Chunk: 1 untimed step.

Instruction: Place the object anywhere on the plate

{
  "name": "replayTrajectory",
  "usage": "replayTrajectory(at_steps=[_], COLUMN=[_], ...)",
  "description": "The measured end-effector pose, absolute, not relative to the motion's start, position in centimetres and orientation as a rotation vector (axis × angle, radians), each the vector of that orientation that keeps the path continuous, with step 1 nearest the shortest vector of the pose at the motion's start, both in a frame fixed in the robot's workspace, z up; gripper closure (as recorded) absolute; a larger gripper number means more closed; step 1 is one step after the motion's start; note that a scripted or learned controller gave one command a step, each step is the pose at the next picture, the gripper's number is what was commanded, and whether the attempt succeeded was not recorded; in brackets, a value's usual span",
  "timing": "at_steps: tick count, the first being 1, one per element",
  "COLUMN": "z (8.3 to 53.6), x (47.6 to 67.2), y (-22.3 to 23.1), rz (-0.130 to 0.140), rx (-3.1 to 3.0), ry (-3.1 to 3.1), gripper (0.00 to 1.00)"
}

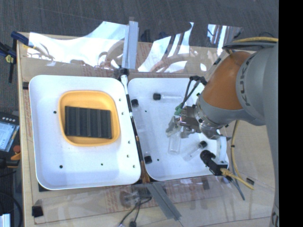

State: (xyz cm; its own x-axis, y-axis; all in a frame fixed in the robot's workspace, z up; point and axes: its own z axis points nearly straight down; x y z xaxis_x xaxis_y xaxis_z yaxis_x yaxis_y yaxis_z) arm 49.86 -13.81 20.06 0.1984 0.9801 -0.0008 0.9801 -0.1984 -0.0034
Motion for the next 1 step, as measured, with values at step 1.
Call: replayTrajectory(at_steps=[1], z=[22.16], x=[55.41], y=[-11.66], rz=[0.001], rx=[-2.081], ry=[-2.353], gripper=[1.00])
